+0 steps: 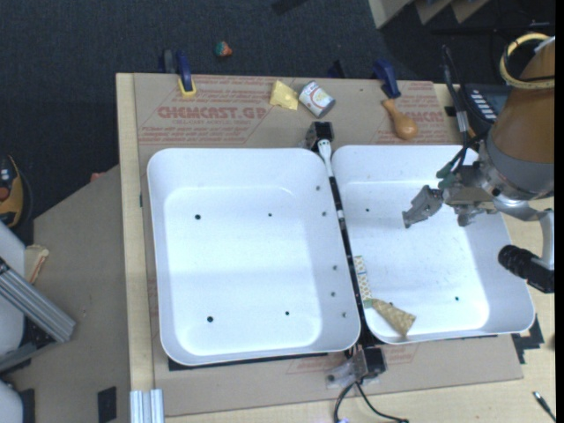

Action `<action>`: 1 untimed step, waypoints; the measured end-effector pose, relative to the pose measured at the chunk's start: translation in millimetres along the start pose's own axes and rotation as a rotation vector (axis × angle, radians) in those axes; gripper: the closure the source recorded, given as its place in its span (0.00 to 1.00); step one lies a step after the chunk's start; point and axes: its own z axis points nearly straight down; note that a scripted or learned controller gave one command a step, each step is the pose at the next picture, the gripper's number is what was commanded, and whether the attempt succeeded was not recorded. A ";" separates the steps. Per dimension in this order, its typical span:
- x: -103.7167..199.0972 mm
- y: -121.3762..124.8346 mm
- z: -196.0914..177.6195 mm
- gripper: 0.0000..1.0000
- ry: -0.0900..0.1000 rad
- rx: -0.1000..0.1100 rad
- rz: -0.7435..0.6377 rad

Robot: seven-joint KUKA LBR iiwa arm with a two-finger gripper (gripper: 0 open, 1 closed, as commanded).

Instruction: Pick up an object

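Arm (pixel 525 122): enters from the right of the frame, over the right bin (pixel 476 317).
Gripper (pixel 438 205): above the right bin's upper middle; fingers spread open, nothing between them.
Scrap (pixel 389 315): tan piece at the lower left of the right bin, well apart from the gripper.
Left bin (pixel 176 324): white, beside the right bin.
Surface (pixel 132 148): yellow wedge (pixel 284 96), small box (pixel 315 99) and wooden piece (pixel 401 120) lie above the 2 bins.

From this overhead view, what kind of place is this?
Probably a robot lab grasping bench: two white bins on a clamped board, the end effector over the right one, dark carpet around it.
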 end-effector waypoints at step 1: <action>0.1 0.7 -10.7 1.00 -0.001 -0.003 0.000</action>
